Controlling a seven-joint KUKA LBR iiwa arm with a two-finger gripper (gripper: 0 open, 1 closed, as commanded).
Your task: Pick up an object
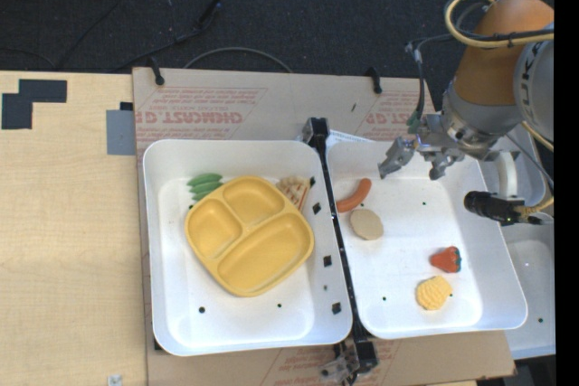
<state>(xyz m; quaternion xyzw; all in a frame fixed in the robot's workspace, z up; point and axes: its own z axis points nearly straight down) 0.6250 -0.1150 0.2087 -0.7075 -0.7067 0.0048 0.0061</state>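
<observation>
Two shallow white bins sit side by side on the surface (pixel 63 221), the left bin (pixel 172 321) in the lower middle of the frame and the right bin (pixel 488 307) toward the lower right, with a black divider (pixel 330 221) running between them. The left bin carries a yellow compartment plate (pixel 249 235) lying flat near its centre; a green toy vegetable (pixel 204 184) pokes out at the plate's upper left edge, and a tan ridged toy piece (pixel 294 189) lies just beside its upper right edge. In the right bin, an orange-red toy sausage (pixel 353 194) lies tilted near the divider, with a beige round piece (pixel 366 224) just below it, the two very close or touching. Farther toward the lower right of the frame, a red toy strawberry (pixel 445 259) rests apart from them, and a yellow bumpy toy fruit (pixel 433 293) lies near it, just below. The grey arm with its orange band (pixel 502 36) comes in at the upper right of the frame, and the pincer (pixel 418 158) hangs over the upper edge of the right bin, its two fingers spread apart with nothing between them. It is well apart from every toy in that bin. Brown cardboard (pixel 244 108) with red printing lies under the bins.
</observation>
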